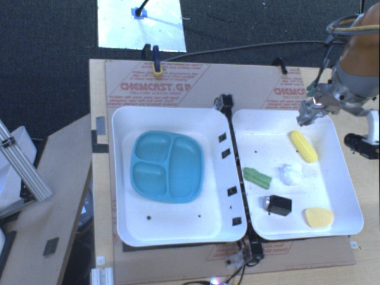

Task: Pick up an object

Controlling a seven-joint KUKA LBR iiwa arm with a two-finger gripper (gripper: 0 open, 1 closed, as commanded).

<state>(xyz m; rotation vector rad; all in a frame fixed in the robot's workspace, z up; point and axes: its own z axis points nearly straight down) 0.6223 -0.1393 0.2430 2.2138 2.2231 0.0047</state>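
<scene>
The right bin (261, 129) holds a yellow corn cob (303, 146), a green piece (257, 177), a small white crumpled object (291, 173), a black block (278, 205) and a pale yellow slice (319, 217). My gripper (309, 113) hangs over the bin's far right corner, just above and behind the corn cob. Nothing shows between its tips.
The left bin (127, 218) carries a blue divided plate (167, 165). A black hinge strip with clips (231, 171) runs between the two bins. Cables cross the bench behind the bins, and a yellow-blue clamp (156, 61) stands at the back edge.
</scene>
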